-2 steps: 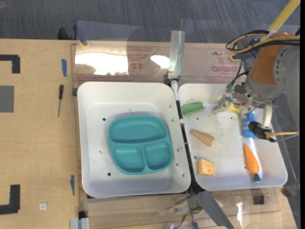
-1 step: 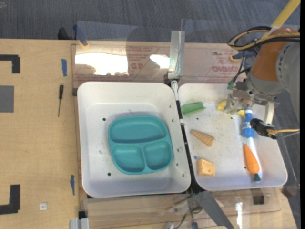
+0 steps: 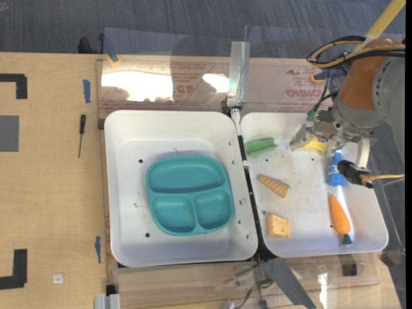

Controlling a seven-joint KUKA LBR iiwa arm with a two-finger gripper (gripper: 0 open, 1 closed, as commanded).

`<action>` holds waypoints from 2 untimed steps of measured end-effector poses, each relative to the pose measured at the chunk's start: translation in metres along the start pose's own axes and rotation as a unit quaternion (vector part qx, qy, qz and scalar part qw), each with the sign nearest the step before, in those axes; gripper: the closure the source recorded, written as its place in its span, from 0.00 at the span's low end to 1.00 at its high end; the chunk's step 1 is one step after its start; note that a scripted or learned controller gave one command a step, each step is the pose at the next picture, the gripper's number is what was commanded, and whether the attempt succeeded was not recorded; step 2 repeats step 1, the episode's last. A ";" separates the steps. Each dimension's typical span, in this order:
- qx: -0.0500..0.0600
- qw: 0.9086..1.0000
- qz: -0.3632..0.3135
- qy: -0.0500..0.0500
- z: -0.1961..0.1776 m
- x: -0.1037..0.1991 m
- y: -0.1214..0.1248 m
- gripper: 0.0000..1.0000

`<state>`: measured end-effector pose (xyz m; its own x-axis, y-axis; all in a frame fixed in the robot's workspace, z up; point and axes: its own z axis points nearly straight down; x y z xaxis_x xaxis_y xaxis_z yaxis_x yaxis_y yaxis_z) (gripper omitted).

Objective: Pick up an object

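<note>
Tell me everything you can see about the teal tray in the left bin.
The teal tray looks like matte moulded plastic, a rounded rectangle with three recessed compartments: one long section along its far side and two smaller ones along the near side. It lies flat, slightly rotated, near the middle of the left bin, resting on the bin's white floor. Its compartments hold no objects, and it lies apart from the bin's walls.

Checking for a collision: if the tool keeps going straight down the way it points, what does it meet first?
Probably the yellow object lying right under the tool in the right bin; depth is unclear.
</note>
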<state>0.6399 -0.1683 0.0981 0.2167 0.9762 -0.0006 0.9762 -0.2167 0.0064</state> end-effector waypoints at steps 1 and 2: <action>0.013 0.999 -0.030 0.019 0.001 -0.012 0.024 0.00; 0.013 0.999 -0.030 0.019 0.001 -0.012 0.024 0.00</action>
